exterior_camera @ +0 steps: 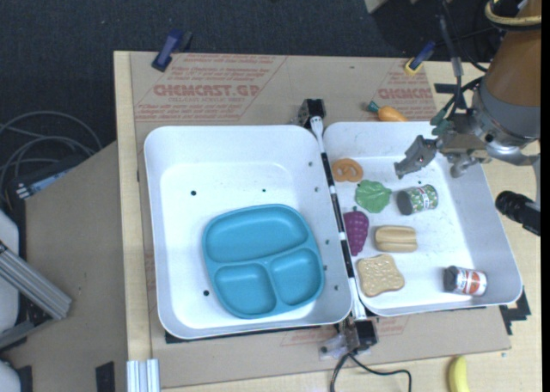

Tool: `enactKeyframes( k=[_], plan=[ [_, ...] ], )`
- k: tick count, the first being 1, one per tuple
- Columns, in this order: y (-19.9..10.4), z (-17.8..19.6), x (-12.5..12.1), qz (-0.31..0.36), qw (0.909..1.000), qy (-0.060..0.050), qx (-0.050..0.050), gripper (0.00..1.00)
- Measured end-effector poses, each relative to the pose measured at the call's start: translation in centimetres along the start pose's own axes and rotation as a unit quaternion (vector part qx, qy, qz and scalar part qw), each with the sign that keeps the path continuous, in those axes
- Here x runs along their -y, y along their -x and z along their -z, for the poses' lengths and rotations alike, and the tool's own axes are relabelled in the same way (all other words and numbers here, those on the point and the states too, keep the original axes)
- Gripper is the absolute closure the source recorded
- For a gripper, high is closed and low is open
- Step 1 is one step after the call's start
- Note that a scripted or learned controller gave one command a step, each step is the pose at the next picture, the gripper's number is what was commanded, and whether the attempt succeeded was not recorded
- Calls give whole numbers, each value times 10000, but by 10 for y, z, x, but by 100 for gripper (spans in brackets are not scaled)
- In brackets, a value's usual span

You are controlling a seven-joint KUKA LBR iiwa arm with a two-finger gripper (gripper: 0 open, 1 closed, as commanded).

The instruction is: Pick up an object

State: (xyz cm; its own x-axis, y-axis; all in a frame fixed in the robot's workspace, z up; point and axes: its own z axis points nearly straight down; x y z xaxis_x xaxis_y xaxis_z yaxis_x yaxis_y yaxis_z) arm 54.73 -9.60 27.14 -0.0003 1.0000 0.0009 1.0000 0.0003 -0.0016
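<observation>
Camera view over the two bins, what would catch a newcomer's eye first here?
The big blue divided plate lying in the left bin stands out most. Next come the small toy foods clustered in the right bin: a green leafy piece, purple grapes, a slice of toast and a bread roll. The gripper hangs above that bin's far side.

Off-task clutter around the two bins

A blue divided tray (260, 259) lies in the left bin (172, 158). On the tabletop (129, 210), a blue clamp (170, 50) sits at the far left corner, another clamp (419, 57) at the far right, a small carrot (387, 112) beyond the right bin (490, 235), a banana (458, 374) at the near right edge. Cables (43, 154) coil on the floor to the left.
</observation>
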Motion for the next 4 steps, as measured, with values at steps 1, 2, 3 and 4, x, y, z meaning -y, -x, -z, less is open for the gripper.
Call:
enactKeyframes(
  k=[1,2,3,4],
  plan=[
    [56,-148,-1,-11,10000,-17,1,0],
    [6,-185,22,-40,10000,51,74,0],
    [-2,-187,-12,-3,10000,16,10,0],
    [-1,-187,33,-5,10000,-7,1,0]
  ],
)
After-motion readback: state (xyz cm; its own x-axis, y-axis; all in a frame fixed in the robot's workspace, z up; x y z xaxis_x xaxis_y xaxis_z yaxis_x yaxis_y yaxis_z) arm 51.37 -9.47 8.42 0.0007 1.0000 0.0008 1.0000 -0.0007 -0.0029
